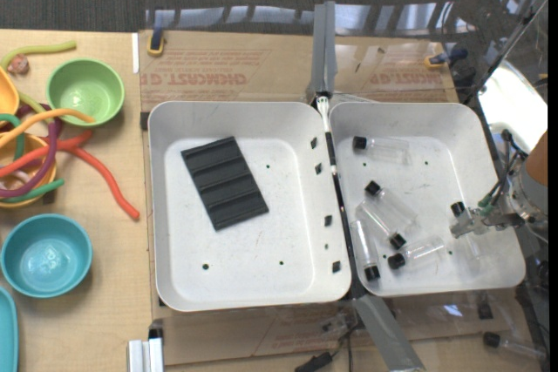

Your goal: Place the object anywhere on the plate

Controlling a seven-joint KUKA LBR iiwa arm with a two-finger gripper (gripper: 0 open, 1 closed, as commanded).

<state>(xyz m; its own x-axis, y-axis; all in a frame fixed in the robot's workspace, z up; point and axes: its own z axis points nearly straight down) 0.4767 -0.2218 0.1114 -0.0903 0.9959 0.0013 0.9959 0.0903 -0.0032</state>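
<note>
Pincer (466,224) sits low at the right side of the right bin (488,152), arm coming in from the right edge; metal tips are small and blurred, so cannot tell how wide it is set or whether anything is between them. A clear vial with black cap (459,213) lies right at the tips, contact unclear. Just left of the pincer and a bit lower, another capped vial (417,254) lies flat on the bin floor. Further left, a cluster of vials: one long one (384,215) slanted, one (366,250) along the bin's left wall. Up and left of the pincer, a lone vial (381,149) lies near the bin's far wall. Well to the left, past the divider, the left bin (166,187) holds a black ridged plate (224,182), lying flat and tilted, well apart from every vial. Far left on the tabletop (96,213): green bowl (85,91), teal bowl (46,255), loose coloured cords (87,161).
</note>
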